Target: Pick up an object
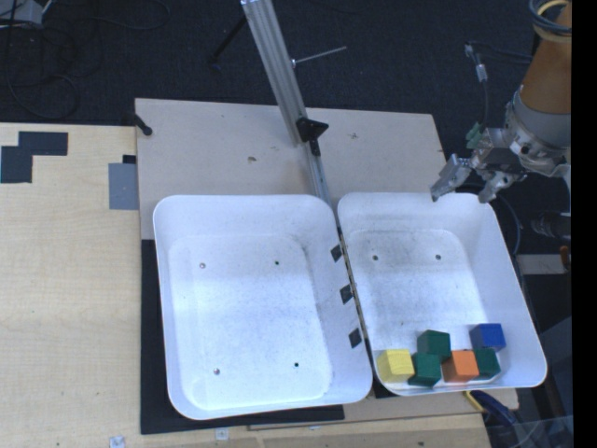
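Note:
Several small blocks lie bunched in the near corner of the right bin (485, 241): a yellow block (396, 363), a dark green block (433, 343), a second green block (426, 370), an orange block (460, 366), a blue block (488, 336) and a green block (487, 362) beside it. My gripper (468, 184) hangs above the far right corner of that bin, well away from the blocks. Its fingers (450, 178) are spread apart and nothing is between them.
The left bin (177, 250) sits beside the right one, with small black clips (346, 293) along the shared edge. A slanted aluminium rail (278, 63) rises behind the bins. The arm's orange band (550, 59) is at the right edge.

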You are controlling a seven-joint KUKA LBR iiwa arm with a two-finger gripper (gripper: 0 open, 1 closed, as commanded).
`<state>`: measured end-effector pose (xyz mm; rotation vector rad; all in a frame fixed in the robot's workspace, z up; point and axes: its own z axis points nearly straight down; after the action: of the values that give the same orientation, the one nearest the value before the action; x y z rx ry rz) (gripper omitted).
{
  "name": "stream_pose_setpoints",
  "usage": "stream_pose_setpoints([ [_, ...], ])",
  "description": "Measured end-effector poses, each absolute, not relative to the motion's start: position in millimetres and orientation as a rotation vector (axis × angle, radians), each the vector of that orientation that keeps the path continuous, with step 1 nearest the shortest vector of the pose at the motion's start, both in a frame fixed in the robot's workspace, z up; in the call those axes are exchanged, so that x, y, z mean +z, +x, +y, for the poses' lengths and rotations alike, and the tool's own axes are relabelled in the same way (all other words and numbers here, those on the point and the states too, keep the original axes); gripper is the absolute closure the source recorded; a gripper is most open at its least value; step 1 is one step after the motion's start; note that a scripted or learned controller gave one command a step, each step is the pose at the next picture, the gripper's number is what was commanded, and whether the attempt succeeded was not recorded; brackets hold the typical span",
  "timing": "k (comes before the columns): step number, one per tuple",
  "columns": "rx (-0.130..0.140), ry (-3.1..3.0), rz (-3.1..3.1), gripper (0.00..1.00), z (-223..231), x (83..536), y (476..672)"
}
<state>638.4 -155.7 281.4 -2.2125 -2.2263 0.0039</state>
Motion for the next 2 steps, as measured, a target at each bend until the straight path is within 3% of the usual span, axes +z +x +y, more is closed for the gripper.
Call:
stream_pose_setpoints([
  [2,0.004,-2.211,-2.227,0.00,-155.4,281.4,638.4],
])
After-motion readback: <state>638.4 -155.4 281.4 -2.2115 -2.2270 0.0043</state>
